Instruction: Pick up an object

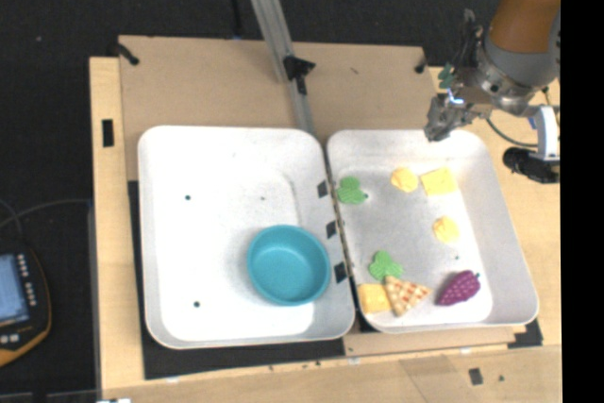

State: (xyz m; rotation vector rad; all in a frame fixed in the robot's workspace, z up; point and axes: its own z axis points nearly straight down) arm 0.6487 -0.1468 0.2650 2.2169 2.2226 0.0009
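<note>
Camera view: arm (pixel 514 33) over right bin (pixel 510 231)

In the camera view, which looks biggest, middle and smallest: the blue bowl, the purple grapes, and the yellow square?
Largest to smallest as they look in the camera view:
1. blue bowl, by far the biggest
2. purple grapes
3. yellow square
The grapes and the square look close in size, so their order is unsure.
</note>
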